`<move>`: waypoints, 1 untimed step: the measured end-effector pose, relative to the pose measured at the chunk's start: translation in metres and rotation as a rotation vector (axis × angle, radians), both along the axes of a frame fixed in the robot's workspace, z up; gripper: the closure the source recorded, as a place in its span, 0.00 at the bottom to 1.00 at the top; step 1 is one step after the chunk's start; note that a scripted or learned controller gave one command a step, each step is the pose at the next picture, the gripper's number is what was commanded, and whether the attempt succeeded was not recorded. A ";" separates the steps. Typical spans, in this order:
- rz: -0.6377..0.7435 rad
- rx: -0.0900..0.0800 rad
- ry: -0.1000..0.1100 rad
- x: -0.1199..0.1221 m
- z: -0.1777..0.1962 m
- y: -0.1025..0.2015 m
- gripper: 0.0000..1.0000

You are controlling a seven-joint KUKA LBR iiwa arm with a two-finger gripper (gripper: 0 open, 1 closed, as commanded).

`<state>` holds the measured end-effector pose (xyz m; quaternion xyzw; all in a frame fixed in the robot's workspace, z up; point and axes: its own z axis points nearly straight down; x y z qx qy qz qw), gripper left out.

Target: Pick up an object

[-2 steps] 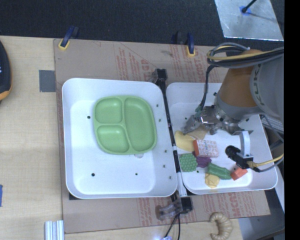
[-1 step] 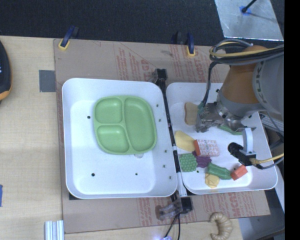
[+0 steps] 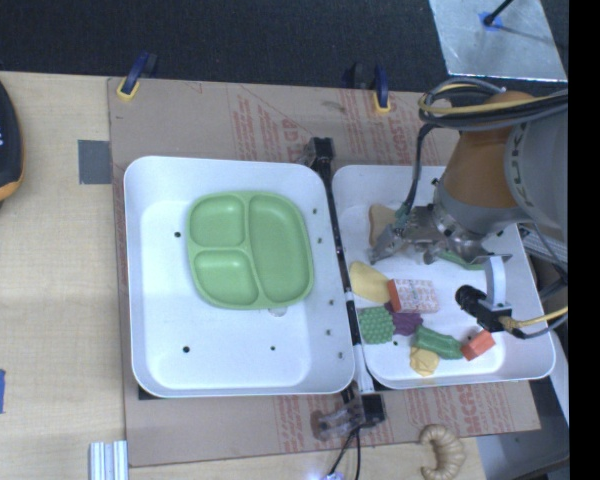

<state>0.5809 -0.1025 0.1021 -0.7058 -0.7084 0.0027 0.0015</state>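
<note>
Arm with orange band reaches in from the right over the right bin (image 3: 540, 363). Gripper (image 3: 405, 236) is low in that bin's upper part; whether it is released, clenched or grasping anything cannot be told. Objects lie in the bin's lower half: yellow piece (image 3: 370, 283), pink-white packet (image 3: 413, 295), green textured block (image 3: 374, 324), orange block (image 3: 478, 345). Left bin (image 3: 160, 368) holds a green divided plate (image 3: 250, 249).
</note>
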 end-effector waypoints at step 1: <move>0.003 0.000 -0.010 0.079 -0.010 -0.008 0.00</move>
